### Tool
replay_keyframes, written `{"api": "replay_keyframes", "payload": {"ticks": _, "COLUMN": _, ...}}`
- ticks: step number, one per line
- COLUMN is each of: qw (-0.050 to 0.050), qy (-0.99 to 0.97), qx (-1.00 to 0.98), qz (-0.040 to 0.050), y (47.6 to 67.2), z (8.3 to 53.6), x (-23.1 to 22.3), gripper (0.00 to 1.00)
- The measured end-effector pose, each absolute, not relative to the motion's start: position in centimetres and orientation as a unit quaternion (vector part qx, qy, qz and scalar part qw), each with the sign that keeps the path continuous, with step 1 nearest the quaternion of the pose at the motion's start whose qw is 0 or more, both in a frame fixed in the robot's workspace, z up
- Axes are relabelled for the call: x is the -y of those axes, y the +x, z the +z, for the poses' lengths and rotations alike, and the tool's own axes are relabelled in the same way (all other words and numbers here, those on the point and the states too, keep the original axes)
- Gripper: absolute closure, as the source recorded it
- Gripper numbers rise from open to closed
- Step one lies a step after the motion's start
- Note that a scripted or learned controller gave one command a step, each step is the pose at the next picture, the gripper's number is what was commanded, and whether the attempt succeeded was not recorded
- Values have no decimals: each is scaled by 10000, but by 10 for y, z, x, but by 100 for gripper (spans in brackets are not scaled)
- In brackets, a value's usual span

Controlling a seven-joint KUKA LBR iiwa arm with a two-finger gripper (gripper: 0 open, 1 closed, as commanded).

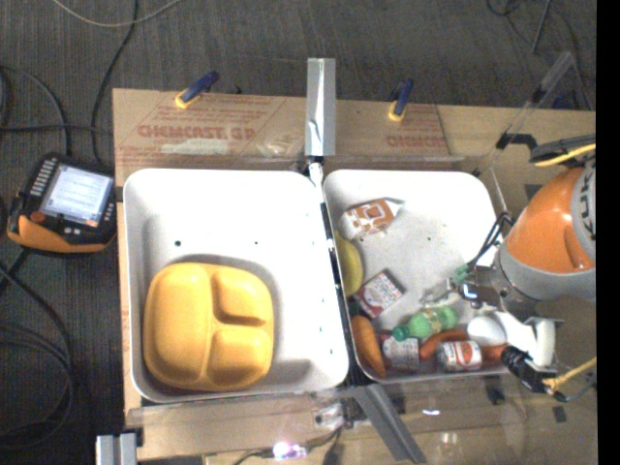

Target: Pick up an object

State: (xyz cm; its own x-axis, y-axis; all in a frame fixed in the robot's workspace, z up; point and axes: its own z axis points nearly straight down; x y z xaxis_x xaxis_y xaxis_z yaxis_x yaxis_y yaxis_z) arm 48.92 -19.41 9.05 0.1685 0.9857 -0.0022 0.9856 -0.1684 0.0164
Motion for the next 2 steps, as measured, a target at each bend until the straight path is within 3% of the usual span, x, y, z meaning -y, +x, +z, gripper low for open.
{"api": "replay_keyframes", "payload": {"ticks": 1, "qw": 81, "qy": 7642, "qx": -6449, "qz": 38, "y": 490, "z": 100, "x": 195, "gripper": 100}}
{"api": "replay_keyframes", "payload": {"ticks": 2, "qw": 5, "qy": 8117, "qx": -5841, "qz": -18, "y": 484, "z": 238, "x": 139, "gripper": 100}}
